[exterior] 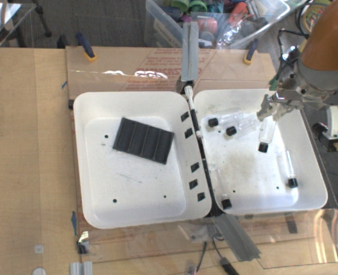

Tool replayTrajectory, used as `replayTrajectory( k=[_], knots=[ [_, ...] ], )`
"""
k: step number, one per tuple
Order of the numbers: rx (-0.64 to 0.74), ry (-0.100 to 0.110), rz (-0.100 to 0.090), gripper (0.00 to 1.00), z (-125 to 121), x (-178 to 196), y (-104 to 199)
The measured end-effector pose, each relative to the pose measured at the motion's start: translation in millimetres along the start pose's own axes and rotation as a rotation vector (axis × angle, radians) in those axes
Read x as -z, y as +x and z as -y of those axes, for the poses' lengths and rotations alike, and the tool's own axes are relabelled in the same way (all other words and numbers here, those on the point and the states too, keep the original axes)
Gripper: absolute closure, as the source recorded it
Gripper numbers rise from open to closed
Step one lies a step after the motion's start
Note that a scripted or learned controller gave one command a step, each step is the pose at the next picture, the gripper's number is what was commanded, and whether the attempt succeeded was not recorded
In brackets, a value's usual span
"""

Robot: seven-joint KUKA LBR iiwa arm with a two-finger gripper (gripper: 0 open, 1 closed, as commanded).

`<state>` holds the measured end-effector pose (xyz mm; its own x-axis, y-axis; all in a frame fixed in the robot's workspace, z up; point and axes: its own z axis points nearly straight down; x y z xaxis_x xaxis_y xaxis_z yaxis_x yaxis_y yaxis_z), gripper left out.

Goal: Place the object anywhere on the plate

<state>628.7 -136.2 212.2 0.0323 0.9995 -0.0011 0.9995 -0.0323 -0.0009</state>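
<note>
- The tabletop (31, 153) carries two shallow white bins side by side. The left bin (94, 208) has a dark ribbed plate (143, 140) lying flat in it, a bit tilted, toward the upper middle.
- The right bin (312, 196) is where all the loose stuff sits: several clear tubes with black caps scattered around. One tube (287, 168) lies near the right wall, a couple more (232, 121) near the top left of that bin.
- The arm (326, 44) comes in from the right, and the claw (270, 114) hangs over the upper part of the right bin.
- A clear tube (266, 133) sits right under the claw tip, black cap pointing down. Honestly can't tell if it's pinched or just lying there, and I can't tell whether the claw is open or closed.
- My read: this is the pick-up step, nothing is on the plate yet.
- Next move needs a solid hold on that tube, a lift clear of the divider (195, 148), then a carry left and a drop on the plate.
</note>
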Motion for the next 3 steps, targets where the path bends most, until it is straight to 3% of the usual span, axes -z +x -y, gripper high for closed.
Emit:
replayTrajectory(
  k=[1,2,3],
  knots=[
    [0.005,-0.003,0.001,1.00,25,42,-46],
    [0.005,-0.003,0.001,0.00,25,42,-46],
    [0.292,-0.005,0.002,0.00,55,193,-73]
  ],
)
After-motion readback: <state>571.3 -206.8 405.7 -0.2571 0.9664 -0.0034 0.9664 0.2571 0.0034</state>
